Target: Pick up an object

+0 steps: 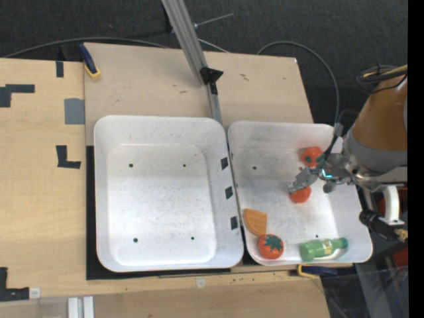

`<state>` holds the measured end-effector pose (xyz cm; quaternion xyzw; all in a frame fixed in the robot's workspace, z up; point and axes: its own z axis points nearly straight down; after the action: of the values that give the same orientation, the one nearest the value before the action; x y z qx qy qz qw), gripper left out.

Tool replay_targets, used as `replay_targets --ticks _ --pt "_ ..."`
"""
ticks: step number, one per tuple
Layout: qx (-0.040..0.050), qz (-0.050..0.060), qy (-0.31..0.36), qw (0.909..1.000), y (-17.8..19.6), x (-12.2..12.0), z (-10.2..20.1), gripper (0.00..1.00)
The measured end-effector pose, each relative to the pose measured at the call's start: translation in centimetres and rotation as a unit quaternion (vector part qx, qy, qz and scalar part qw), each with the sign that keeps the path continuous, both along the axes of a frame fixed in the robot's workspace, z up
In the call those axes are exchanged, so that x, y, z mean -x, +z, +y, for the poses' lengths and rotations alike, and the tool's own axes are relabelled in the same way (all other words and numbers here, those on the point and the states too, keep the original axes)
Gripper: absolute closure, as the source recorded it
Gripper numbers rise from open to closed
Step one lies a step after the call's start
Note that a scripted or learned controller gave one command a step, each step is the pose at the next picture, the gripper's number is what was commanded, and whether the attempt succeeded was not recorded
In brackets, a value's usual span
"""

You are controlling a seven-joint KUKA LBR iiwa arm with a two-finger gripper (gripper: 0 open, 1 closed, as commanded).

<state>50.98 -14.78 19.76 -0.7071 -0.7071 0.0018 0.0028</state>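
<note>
My gripper (pixel 303 181) hangs low in the right bin (pixel 278 138), reaching in from the right. A small red object (pixel 299 195) sits right under its tip, touching or nearly touching it; I cannot tell whether it is gripped. A second red object with a green top (pixel 309 155) lies just behind the gripper. An orange wedge (pixel 255 221), a red tomato (pixel 270 246) and a green bottle (pixel 322 248) lie along the bin's front edge.
The left bin (pixel 159 191) stands beside the right one, their walls meeting at the middle. A slanted metal rail (pixel 189 38) comes down from the top to the bins' back junction. The arm's orange band (pixel 381 114) looms at the right.
</note>
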Motion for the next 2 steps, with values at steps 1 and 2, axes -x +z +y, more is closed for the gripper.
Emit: replay_targets --ticks 1,2 --pt "0.0005 -0.002 0.001 1.0000 0.2 -0.1 0.0 0.00" --pt "0.0004 0.000 0.000 1.0000 -4.1 0.3 0.0 0.00"
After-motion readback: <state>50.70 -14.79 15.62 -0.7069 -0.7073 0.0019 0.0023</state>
